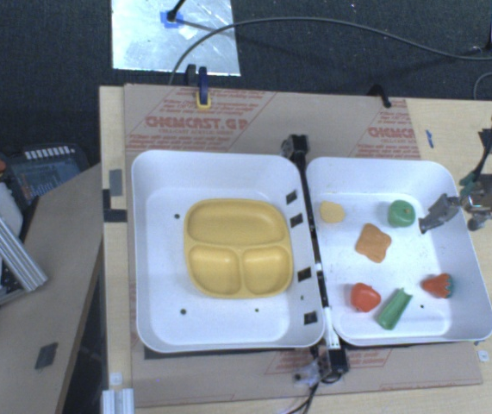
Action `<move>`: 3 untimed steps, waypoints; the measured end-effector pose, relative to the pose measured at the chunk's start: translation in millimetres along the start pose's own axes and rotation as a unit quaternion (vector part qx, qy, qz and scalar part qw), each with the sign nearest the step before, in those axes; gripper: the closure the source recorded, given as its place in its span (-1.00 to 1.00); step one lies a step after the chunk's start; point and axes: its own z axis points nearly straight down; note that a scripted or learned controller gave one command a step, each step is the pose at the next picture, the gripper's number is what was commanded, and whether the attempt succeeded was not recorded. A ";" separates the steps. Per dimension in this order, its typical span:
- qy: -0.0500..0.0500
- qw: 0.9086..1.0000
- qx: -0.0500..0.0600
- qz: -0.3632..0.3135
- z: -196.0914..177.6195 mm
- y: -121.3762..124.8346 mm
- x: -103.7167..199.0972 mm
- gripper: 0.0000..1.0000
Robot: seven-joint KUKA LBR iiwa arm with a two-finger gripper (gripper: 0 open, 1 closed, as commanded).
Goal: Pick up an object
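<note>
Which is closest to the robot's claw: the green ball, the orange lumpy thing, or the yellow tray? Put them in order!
Measured from the claw in the camera view:
1. Round green ball, just left of it in the right bin.
2. Orange lumpy piece, mid right bin.
3. Yellow divided plastic tray, in the left bin.

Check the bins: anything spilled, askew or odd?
Nothing stands out. The yellow tray lies flat in the left bin. Six small items lie apart in the right bin, none over a rim. The tool is at that bin's right edge, touching none.
</note>
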 end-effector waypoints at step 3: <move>-0.001 1.000 -0.004 -0.001 83.7 15.8 4.3 -1.00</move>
